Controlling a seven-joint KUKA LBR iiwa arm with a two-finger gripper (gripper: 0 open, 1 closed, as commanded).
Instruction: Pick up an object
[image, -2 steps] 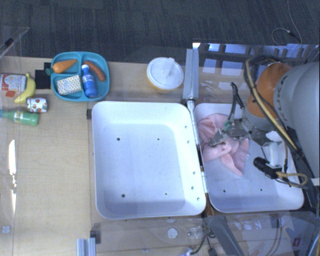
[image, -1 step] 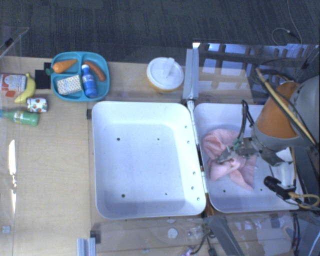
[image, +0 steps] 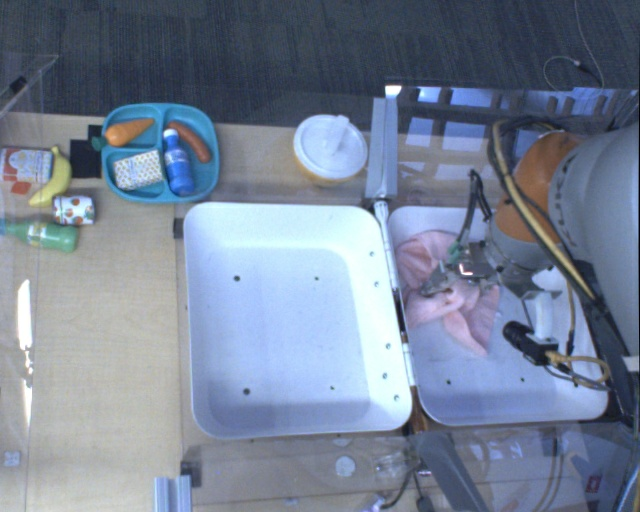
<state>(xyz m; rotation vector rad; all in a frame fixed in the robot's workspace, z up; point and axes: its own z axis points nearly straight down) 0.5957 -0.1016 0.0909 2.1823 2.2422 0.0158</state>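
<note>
A crumpled pink cloth (image: 440, 285) lies in the right bin (image: 500, 400), near its left wall. My gripper (image: 448, 277) is down on top of the cloth, reaching in from the right, and its metal tips press into the folds. The arm's grey body and orange band fill the right side of the view above the bin. Fabric bunches around the tips, so how the tips stand is hidden.
The left bin (image: 290, 320) sits beside the right one, with a narrow metal divider between them. On the bench at the far left are a blue tray of toy food (image: 160, 152), a banana (image: 55, 178), a can and a green bottle. A white lidded bowl (image: 330, 148) stands behind the bins.
</note>
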